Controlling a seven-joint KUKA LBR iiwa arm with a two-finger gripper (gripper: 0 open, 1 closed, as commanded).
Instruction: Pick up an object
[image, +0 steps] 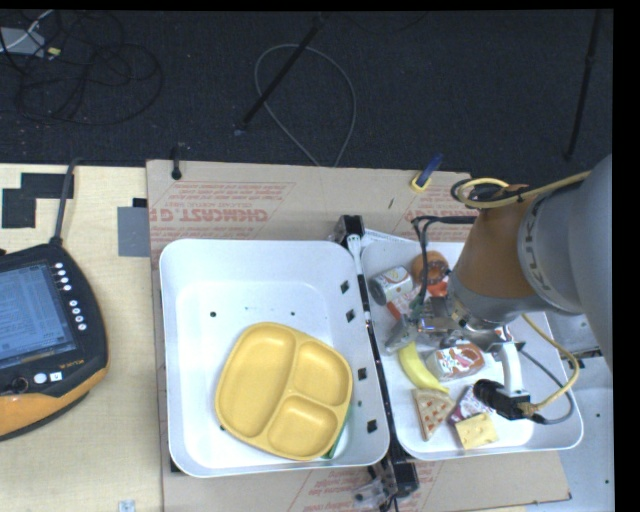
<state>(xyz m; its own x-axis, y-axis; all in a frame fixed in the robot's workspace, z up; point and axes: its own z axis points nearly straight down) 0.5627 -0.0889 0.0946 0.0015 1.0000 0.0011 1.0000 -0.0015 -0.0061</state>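
Note:
The right bin holds a yellow banana, a red and white packet, a toast-like triangle, a yellow cheese block, an orange and brown item and a small white carton. My gripper reaches down from the orange-banded wrist into the middle of that bin, just above the banana and the packet. Its tips are buried among the items.
The left bin carries a yellow divided plate with a green edge peeking out beneath it. A handheld controller lies at the far left of the bench. Cables run across the dark floor behind.

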